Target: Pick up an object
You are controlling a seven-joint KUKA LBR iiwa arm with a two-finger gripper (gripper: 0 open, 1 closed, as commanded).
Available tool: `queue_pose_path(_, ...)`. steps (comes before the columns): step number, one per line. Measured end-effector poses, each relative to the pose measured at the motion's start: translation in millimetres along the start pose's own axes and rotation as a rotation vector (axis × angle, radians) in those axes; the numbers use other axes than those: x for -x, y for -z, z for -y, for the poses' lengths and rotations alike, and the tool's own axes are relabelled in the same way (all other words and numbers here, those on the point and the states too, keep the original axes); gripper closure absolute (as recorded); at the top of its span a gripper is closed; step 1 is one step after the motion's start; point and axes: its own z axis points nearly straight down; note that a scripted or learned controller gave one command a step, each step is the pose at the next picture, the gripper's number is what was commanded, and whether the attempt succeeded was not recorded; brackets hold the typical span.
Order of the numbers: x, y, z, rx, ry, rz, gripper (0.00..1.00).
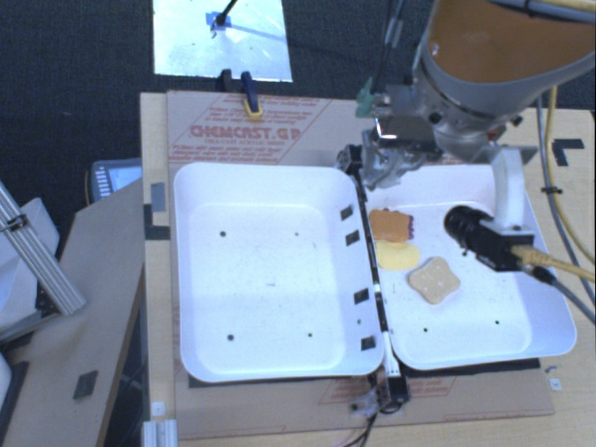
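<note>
Over the far edge of the right bin (pixel 549 329), near the divider between the two bins, hangs the claw (pixel 386 170); whether it is clenched or released cannot be told, as the wrist hides it. Below it, just beside the divider, lie an orange-brown piece (pixel 391 224), a pale yellow slice (pixel 399 255) touching it, and a tan toast-shaped piece (pixel 434 280). The left bin (pixel 200 277) sits alongside on the counter (pixel 154 156).

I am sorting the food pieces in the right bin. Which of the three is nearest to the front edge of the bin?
The tan toast-shaped piece lies nearest the front edge of the right bin. The yellow flat piece sits behind it, and the orange piece is farthest back.
</note>
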Motion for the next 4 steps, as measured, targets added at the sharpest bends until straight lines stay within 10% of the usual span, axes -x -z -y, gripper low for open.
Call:
queue_pose_path(1,-54.8,-28.8,-53.0,-0.008,0.002,0.002,1.0)
queue_pose_path(2,-97.1,48.4,-128.1,0.004,0.002,-0.001,1.0)
queue_pose_path(3,-95.1,44.3,-125.8,-0.006,0.0,0.002,0.0)
queue_pose_path(4,-95.5,55.8,-126.0,-0.004,0.004,0.001,1.0)
